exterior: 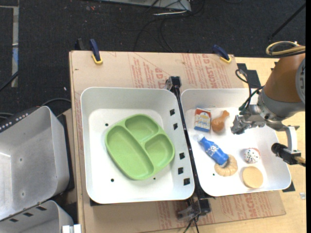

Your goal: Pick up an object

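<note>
Brown toy drumstick [219, 121], right bin [279, 178], upper middle: the item nearest my gripper [241, 125] and, I judge, the likeliest pick. It lies just left of the gripper, apart from it, with nothing held.

Jaws: I cannot tell from this slant whether they stand apart or together.

Adjacent: small white carton with an orange panel [202, 119], just beside the drumstick on its left. Risk, as I judge it: a descent slightly off would nudge the drumstick against the carton, or close on both.

Lower items: blue tube [213, 150], lying slantwise, its lower end touching a tan croissant-shaped piece [227, 166]; a grasp at either could drag the other. White ball with dark spots [251, 155], near a flat cream disc [252, 176]; the ball would likely roll from a glancing finger, and the disc looks too low to pinch.

Left bin [92, 130]: green divided plate [140, 145], well apart from the arm.

Arm: grey, orange band [286, 76], over the right bin's upper right corner; cables [250, 79] hang close by and could snag.
</note>
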You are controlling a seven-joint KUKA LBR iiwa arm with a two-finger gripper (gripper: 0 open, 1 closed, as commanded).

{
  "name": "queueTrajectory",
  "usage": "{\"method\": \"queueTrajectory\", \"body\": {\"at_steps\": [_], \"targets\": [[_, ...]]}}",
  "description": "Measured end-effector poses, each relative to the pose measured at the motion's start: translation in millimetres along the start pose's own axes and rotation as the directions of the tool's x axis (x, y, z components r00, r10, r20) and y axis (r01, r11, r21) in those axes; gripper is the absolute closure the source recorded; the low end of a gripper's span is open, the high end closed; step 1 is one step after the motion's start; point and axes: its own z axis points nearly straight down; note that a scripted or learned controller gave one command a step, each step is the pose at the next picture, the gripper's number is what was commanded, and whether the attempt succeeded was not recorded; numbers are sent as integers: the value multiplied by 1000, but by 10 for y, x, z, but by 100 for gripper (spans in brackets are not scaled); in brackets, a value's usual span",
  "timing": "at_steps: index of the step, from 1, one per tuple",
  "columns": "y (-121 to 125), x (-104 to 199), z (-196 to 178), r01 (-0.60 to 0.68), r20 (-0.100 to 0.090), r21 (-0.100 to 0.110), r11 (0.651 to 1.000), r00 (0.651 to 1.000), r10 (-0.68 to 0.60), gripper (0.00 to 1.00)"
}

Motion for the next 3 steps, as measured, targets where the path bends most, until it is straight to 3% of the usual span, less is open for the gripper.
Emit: {"method": "queueTrajectory", "body": {"at_steps": [1,2,3], "targets": [[-39,42,-596,1,1,-1,1000,1000,-1,100],[-27,42,-786,1,0,2,1000,1000,-1,100],[-177,500,-831,4,-3,6,1000,1000,-4,100]]}}
